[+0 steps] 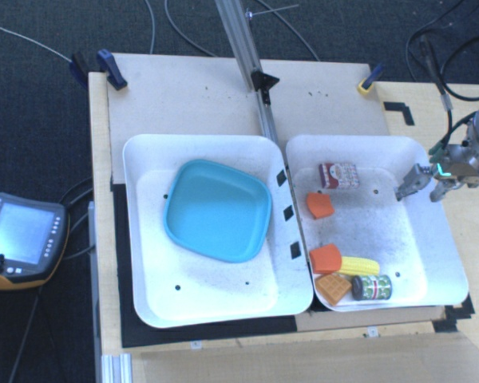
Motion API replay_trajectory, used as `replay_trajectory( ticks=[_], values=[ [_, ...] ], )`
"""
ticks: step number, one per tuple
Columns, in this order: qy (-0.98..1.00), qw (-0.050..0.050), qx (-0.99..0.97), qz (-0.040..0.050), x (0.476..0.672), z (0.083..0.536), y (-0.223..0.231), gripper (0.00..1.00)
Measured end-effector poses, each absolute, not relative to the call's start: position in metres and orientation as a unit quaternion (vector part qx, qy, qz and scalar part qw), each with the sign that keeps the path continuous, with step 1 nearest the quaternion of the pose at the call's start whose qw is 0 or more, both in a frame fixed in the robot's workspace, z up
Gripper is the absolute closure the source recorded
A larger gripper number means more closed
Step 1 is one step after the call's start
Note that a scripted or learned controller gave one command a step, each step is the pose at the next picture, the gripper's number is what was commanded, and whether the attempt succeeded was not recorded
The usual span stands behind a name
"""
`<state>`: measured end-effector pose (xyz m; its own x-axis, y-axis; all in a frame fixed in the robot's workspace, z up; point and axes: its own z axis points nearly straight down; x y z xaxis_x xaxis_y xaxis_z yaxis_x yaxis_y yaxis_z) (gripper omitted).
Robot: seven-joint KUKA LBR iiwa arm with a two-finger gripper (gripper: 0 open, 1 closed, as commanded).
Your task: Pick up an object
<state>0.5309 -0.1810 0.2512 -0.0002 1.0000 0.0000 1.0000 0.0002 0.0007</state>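
Nearest the lower edge: wooden tabletop (223,357), bearing two shallow white bins side by side.

Far left, off the tabletop: handheld control pendant (20,238) with a lit screen, lying on dark carpet.

Left bin (144,214): one item, a blue square plate (218,210), lying flat near the bin's centre and turned slightly askew.

Between the bins: metal pole (243,46), running from the top of the view down to the divide, with black clips along the shared rim.

Right bin (431,246), contents from back to front:
- small red-and-white packet (338,175), near the back wall;
- orange block (320,206), just below the packet, apart from it;
- larger orange-red block (326,258), by the left wall;
- yellow corn cob (358,266), touching the larger block on its right side;
- tan waffle-like piece (333,288), at the front left corner;
- dark can (372,287), on its side, just beside the waffle piece and below the corn.

Right edge: tool (422,185), over the right bin's far right rim, well apart from all items. Fingers spread, nothing between them. Grey arm reaches in behind it.

Tabletop back corners: blue clamp (112,68), yellow clamp (370,79).
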Motion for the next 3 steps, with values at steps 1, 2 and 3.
replay_trajectory(
  ticks=[1,2,3],
  values=[
    [0.707,0.000,0.707,0.0002,0.531,0.251,-0.181,0.00],
    [0.707,-0.002,0.707,-0.0011,0.526,0.194,-0.173,0.00],
    [0.707,-0.002,0.707,-0.0013,0.520,0.133,-0.169,0.00]
  ],
)
